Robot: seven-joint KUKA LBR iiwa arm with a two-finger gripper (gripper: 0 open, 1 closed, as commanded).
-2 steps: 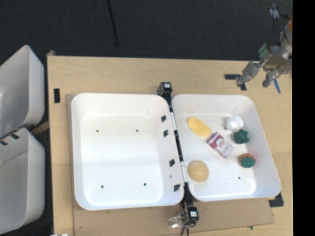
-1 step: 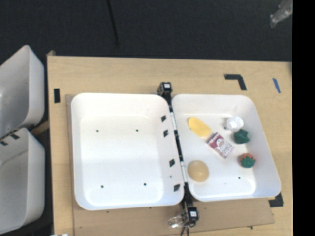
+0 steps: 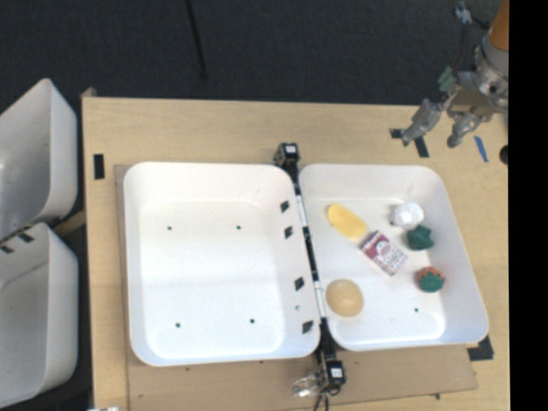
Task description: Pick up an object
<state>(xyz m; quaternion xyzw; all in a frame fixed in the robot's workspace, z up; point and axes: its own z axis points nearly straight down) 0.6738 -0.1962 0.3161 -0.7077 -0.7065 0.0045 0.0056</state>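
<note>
Your gripper (image 3: 445, 128), fingers spread and holding nothing, hovers beyond the right white bin (image 3: 454, 315); crowded small green lump (image 3: 419, 239) risks a glancing miss.

Dark charcoal carpeted floor (image 3: 257, 32) behind bench, thin black cable (image 3: 195, 28) trailing across it. Light wooden benchtop (image 3: 214, 131), black tape marks near corners. Two white rounded plastic containers (image 3: 30, 229) at left edge. Even, soft lighting.

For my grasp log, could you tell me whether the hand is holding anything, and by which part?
Nothing is held: the hand is open above the bench, beyond the right bin, with nothing between its fingers.
</note>
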